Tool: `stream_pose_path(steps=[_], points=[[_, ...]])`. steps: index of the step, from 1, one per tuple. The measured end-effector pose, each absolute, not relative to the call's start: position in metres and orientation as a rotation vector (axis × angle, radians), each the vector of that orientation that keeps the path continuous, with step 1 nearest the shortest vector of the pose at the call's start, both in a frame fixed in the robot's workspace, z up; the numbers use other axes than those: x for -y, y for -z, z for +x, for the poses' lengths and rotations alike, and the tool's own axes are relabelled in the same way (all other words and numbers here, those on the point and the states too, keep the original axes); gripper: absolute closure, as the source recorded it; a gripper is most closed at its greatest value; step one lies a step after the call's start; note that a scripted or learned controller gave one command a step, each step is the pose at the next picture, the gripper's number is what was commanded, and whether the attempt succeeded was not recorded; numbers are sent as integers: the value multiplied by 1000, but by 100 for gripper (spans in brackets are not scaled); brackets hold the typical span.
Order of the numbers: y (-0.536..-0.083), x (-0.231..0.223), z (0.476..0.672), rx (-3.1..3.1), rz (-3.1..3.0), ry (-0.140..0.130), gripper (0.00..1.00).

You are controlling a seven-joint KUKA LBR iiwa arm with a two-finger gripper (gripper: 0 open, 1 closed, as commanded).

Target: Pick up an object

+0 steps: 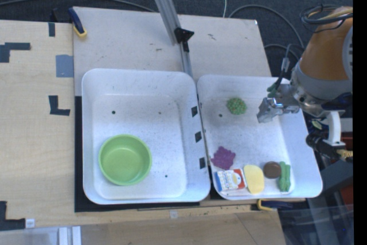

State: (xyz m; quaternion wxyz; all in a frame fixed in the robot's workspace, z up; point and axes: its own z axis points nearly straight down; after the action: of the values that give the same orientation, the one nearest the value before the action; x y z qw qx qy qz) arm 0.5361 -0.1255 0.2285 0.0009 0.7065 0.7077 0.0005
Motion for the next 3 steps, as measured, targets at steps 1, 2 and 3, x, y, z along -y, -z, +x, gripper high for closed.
stream_pose_path(steps=[1, 2, 3], points=[[-222, 77, 566, -2230, 2215, -1, 100], [-221, 21, 594, -2231, 2214, -2, 100], [-214, -25, 612, -2230, 2216, 0, 100]])
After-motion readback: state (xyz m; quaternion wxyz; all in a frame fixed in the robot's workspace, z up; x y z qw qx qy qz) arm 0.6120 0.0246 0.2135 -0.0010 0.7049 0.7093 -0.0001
